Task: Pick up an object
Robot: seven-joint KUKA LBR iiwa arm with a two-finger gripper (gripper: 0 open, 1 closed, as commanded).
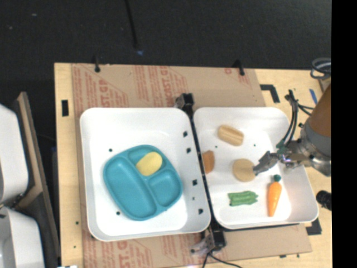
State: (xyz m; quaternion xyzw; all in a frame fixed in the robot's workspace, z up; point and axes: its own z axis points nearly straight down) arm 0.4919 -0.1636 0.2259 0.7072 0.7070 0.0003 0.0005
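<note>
**Gripper parked right next to the tan disc, nothing picked yet**

Going left to right: the left white bin [95, 149] has a blue plastic divided tray [128, 191] in it, with a yellow rounded lump [149, 163] sitting in the tray's far compartment. The right white bin [295, 208] is where the loose stuff is: a small orange-brown piece [208, 161] tight against the left wall, a tan bread-roll shape [230, 134] farther back, a flat tan round disc [243, 170] mid-bin, a green leafy-looking piece [242, 198] nearer, and an orange toy carrot [273, 197] with its long axis running near to far.

The grey two-finger gripper [265, 162] comes in from the right, and its tip sits just beside the disc's right edge. I can't tell how wide it's open, and nothing is visibly in it.

My guess: the disc is the closest target, immediately left of the tip, so it needs a small shift left.
</note>
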